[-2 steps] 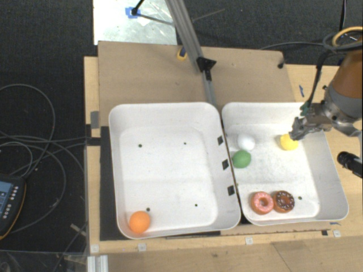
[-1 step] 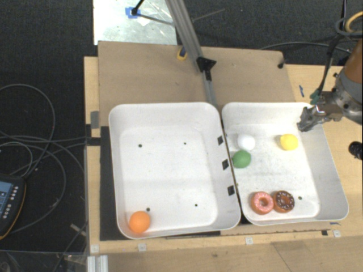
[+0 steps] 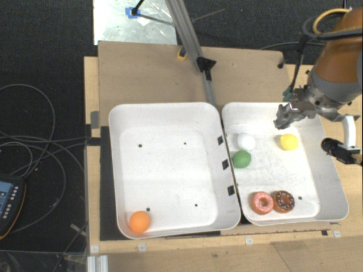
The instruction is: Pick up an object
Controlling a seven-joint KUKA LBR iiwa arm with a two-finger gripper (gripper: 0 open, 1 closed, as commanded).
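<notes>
Count on the desk (image 3: 170, 72): two white bins, side by side. The left bin (image 3: 164, 169) holds one item, an orange ball (image 3: 139, 221) in its near-left corner. The right bin (image 3: 323, 174) holds five items: one white ball (image 3: 245, 141), one green ball (image 3: 241, 159), one yellow ball (image 3: 288, 141), one pink-frosted doughnut (image 3: 262, 203) and one chocolate doughnut (image 3: 283, 201).

Taking the yellow ball as reference: my pincer (image 3: 283, 119) hangs just above and slightly left of it, over the right bin's far part, with nothing between the fingers; whether they are spread or closed I cannot tell. The white ball lies to the left of the yellow one, the green ball touching or just below the white. The two doughnuts sit side by side, well below the yellow ball, near the bin's front edge.

No readable writing or brand marks on any item.
</notes>
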